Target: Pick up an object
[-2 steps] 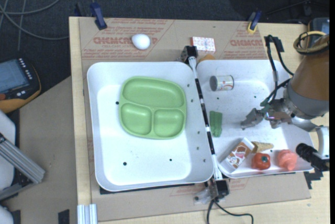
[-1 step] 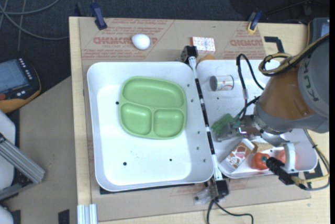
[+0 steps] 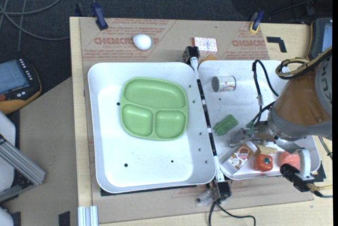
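In the right bin [image 3: 240, 69] lie a small silver can on its side [image 3: 224, 83], a green block [image 3: 226, 124], a red-and-white packet [image 3: 238, 158], a red tomato-like ball [image 3: 264, 162] and a pink item [image 3: 290, 159]. My gripper [image 3: 244, 137] is low in that bin, just right of and below the green block and above the packet. The grey wrist and its orange band [image 3: 296, 106] hide the bin's right part. I see nothing clearly held.
The left bin [image 3: 105, 130] holds a green divided plate [image 3: 154, 108]. Behind the bins, a white egg-shaped thing [image 3: 141, 41] and a small patterned box [image 3: 205, 44] rest on the cardboard. Blue clamps [image 3: 99, 15] grip the back edge. A black cable [image 3: 260, 87] loops over the right bin.
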### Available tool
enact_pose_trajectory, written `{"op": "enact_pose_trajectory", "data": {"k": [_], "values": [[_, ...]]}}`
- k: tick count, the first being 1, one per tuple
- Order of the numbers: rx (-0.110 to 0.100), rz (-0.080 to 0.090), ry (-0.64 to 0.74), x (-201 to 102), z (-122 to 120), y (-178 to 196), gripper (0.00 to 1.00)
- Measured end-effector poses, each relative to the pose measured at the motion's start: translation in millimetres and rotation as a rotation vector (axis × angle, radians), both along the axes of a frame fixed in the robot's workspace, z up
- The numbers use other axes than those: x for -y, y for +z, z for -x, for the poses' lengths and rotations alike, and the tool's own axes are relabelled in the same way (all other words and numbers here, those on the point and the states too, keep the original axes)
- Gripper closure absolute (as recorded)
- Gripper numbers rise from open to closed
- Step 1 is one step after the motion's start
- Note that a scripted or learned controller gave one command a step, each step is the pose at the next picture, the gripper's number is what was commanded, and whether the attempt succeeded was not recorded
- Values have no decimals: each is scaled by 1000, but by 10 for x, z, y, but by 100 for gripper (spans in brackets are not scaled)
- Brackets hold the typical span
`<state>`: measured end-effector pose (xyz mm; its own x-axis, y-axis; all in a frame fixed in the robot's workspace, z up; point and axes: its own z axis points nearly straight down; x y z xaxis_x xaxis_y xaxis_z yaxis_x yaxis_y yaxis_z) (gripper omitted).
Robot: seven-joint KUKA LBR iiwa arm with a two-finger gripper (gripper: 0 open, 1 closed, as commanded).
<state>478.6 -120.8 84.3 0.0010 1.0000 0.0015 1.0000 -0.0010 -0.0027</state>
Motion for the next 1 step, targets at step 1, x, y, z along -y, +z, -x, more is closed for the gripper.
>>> {"op": "enact_pose_trajectory", "data": {"k": [1], "values": [[2, 1, 0, -4, -4, 97, 100]]}}
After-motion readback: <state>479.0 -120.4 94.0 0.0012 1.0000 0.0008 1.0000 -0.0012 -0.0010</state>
